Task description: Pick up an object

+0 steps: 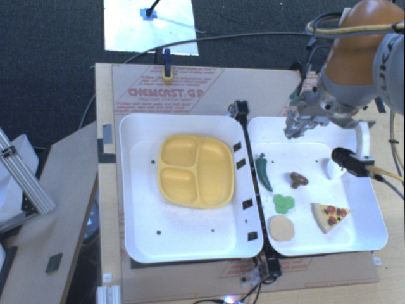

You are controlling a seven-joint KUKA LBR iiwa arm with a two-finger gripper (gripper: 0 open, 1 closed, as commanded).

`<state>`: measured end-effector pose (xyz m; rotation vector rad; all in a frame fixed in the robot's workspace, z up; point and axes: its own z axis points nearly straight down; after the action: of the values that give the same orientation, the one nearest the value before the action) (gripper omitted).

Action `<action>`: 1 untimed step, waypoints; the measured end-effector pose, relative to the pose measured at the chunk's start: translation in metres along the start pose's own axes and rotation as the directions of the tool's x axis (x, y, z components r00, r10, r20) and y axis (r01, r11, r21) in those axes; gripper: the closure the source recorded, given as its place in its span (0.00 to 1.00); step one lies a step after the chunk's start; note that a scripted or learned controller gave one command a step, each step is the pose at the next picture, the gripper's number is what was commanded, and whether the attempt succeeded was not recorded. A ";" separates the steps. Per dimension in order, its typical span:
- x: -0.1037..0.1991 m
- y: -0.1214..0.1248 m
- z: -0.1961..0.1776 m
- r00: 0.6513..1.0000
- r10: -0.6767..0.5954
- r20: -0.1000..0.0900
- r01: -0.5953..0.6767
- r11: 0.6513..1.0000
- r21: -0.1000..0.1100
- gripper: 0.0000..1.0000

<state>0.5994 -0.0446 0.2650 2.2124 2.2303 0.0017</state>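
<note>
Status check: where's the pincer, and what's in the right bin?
Pincer above right white bin's far edge, nothing between its fingers. Green pepper toy, brown mushroom piece, pizza slice toy lie untouched. Nothing blocking them.

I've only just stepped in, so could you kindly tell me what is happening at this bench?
A robot arm reaches in from the right, its gripper over the far edge of the right bin. In that bin lie a green pepper, a brown piece, a green piece, a round cookie and a pizza slice. None of them is in its grasp. The left bin holds a yellow divided plate.
</note>
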 end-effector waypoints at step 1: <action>0.051 -0.018 0.020 1.000 -0.001 -0.001 0.001 1.000 0.001 1.00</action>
<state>0.5805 0.0065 0.2454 2.2123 2.2330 0.0016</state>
